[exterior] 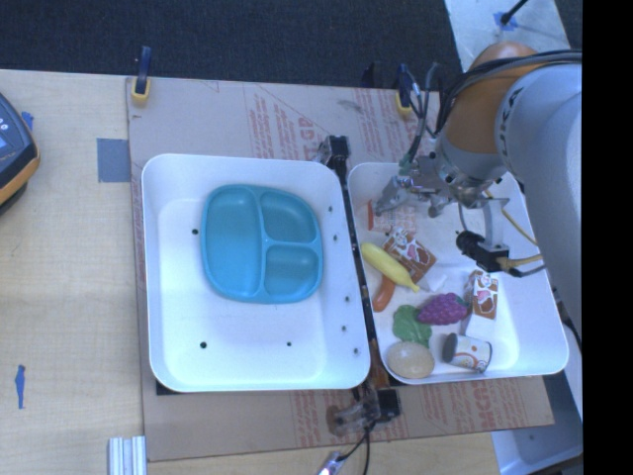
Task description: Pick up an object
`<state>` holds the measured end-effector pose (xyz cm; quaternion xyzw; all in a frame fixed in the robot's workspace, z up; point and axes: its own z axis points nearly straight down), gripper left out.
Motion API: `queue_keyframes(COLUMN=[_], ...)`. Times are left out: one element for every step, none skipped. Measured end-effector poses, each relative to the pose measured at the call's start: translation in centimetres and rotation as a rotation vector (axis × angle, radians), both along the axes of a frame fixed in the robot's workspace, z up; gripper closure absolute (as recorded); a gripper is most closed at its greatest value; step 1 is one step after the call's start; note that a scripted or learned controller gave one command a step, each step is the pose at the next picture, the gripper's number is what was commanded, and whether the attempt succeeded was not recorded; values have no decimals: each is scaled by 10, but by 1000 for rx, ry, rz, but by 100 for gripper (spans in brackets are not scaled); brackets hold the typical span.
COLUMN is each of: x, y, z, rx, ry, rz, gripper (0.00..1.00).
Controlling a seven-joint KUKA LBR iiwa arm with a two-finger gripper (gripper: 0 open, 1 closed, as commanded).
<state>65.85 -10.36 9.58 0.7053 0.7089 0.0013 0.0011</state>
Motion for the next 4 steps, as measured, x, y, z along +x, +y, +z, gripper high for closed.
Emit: queue_keyframes(x=[-72,-72,-72,-125], y=[-11,-12,-13,-36], z=[-2,7,18,-4], rx=[-1,-2,-4,-1], ry=[3,6,7,5], rz=[0,2,4,0], gripper=[0,100,100,100])
